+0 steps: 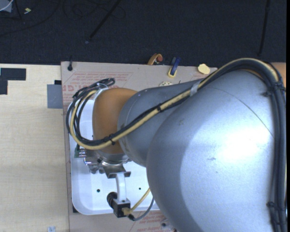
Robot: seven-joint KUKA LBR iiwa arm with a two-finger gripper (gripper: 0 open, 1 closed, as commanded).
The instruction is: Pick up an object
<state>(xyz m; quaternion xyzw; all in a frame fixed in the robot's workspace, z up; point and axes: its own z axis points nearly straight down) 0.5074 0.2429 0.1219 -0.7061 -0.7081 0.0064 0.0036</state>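
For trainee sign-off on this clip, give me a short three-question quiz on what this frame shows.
1. True or false: the arm covers much of the white bin.
2. Which colour is the band above the wrist? A) orange B) green C) purple
3. Fill in: near the board's far edge, the small yellow thing lies to the view's ___ of the blue thing.
Key: 1 true; 2 A; 3 right.

The arm (208,144) is covering the white bin (84,195) from twelve to four o'clock, hiding its contents.
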